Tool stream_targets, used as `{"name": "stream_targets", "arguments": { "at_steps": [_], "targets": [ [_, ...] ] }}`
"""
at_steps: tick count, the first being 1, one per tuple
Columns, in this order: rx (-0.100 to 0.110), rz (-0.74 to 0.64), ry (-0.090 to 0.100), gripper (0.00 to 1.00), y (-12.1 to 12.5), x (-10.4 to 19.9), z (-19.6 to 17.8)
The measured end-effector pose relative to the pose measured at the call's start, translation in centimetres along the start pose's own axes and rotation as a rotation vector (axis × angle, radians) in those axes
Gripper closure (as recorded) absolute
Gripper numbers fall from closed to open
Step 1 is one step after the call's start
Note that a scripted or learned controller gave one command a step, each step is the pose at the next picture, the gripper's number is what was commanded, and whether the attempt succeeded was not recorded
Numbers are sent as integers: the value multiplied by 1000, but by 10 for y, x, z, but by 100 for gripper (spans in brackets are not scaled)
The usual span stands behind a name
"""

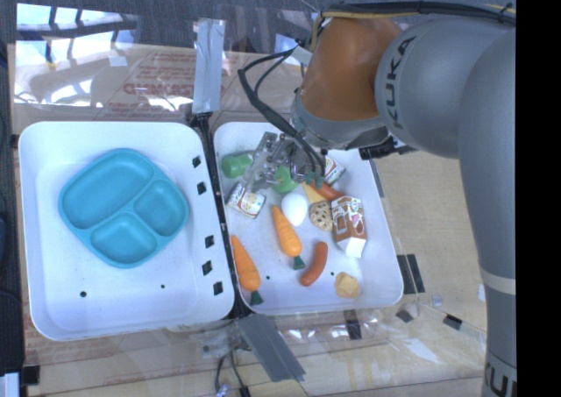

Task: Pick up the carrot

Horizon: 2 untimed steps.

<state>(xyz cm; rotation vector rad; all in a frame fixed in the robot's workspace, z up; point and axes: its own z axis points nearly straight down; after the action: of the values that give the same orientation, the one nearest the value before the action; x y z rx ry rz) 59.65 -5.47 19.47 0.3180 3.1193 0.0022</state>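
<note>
**Carrot pick: tool over the pile, no grasp yet**

Near edge first: I saw two carrots in the right bin (386,286). One carrot (246,269) lay at the front left, along the bin's left wall, green stub pointing to the front. A second carrot (286,231) lay just behind it toward mid-bin, beside the white egg (294,209) and close to the sausage (313,265). A small tan cube (347,285) sat front right, the brown carton (348,220) and a cookie (320,215) behind that.

Further back, the tool (273,161) hung over the clutter at the rear of that bin, near the green vegetable (237,164) and the small can (248,202). I couldn't tell whether it was spread or closed; wrist and cables blocked it. Nothing was visibly between its tips, so I'd call the carrot not picked.

My read: approach step, nothing secured. Both carrots lay nearer the front than the tool. The next move called for shifting forward and aligning across a carrot's body. The front one hugged the wall, so clearance looked tight; the middle one had neighbours touching or nearly so.

The left bin (53,299) held the blue divided plate (124,205). Counter (429,211) was tan under clear sheeting, with grey tape strips. Dark grey carpet lay beyond.
</note>
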Motion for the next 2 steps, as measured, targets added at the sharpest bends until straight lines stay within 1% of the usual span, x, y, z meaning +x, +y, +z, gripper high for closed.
{"name": "stream_targets", "arguments": {
  "at_steps": [1, 2],
  "targets": [
    [3, -41, -2, 100, -55, -59, -78],
    [2, -285, 1, 100, -122, -69, -69]
  ]
}}
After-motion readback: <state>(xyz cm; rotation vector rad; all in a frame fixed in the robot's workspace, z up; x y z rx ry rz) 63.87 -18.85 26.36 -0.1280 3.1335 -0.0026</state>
